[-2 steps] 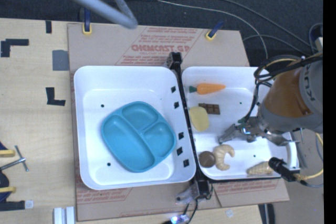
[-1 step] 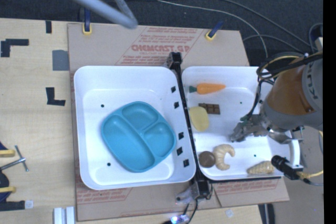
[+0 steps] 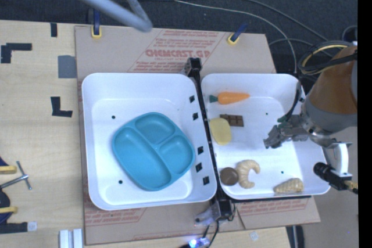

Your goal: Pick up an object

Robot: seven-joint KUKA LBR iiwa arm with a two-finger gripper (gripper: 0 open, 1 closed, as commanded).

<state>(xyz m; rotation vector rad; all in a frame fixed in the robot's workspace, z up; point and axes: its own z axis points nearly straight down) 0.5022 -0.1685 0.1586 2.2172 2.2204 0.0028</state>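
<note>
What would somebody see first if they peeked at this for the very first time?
Probably the big blue plate with compartments, lying in the left white bin. Next, the orange carrot at the back of the right white bin, with a croissant and other toy foods nearer the front. At the right edge, the grey and orange arm hangs its tool over that bin.

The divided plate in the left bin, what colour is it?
The divided plate is light blue, seen plainly in the camera view.
</note>
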